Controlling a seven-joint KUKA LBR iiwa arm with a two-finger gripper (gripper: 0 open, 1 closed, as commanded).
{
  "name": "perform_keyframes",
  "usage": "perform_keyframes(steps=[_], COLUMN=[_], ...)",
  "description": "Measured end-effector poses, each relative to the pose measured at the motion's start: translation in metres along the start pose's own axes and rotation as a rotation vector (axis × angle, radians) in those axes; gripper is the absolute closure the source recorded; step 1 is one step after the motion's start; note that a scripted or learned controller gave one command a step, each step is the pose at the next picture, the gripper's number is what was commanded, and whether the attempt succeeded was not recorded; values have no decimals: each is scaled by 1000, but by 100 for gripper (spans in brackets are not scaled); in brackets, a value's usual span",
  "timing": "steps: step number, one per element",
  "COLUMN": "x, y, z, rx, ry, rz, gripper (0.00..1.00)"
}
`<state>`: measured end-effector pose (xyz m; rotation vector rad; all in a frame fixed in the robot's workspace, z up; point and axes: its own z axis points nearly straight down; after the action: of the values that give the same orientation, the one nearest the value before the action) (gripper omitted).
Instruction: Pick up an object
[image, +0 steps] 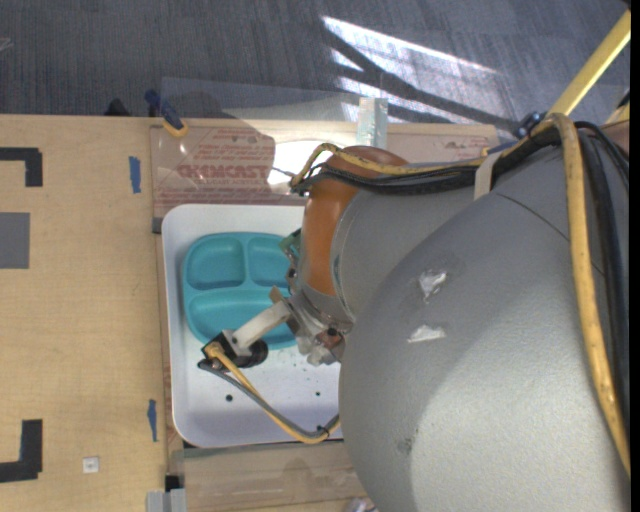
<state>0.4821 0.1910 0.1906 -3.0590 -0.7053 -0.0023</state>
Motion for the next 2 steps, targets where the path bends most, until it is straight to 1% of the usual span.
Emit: perform_keyframes(steps=[1, 2], x=[12, -10], y=[-32, 10], z=[32, 92], rx=[-2, 0], ry=[-3, -10], rz=[244, 56], gripper=[100, 100])
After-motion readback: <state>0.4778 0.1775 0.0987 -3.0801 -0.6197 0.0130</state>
